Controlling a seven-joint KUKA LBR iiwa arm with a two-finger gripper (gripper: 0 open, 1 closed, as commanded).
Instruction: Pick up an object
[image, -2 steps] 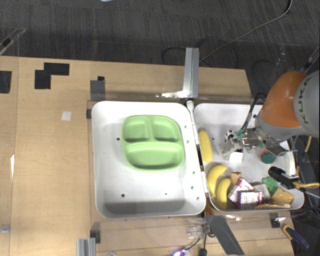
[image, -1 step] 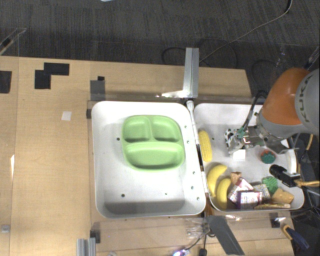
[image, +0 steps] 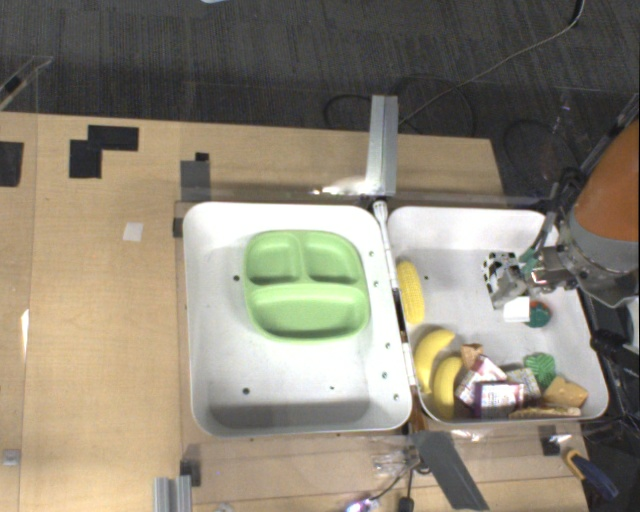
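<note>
My gripper (image: 507, 280) hangs over the right part of the right bin (image: 450, 225), its arm coming in from the right edge. Just below it lie a small white block (image: 516, 311) and a teal round piece (image: 540, 316). An ear of corn (image: 409, 289) lies along the bin's left wall. Two yellow bananas (image: 437, 362) sit at the lower left of the bin. Beside them is a purple-and-white packet (image: 487, 390), a green toy (image: 541, 366) and a tan piece (image: 566, 392). Nothing shows between the gripper's parts.
The left bin (image: 215, 330) holds a green divided plate (image: 304, 282). A metal divider post (image: 383, 140) stands at the back between the bins. Wooden bench surface (image: 90, 330) spreads out to the left.
</note>
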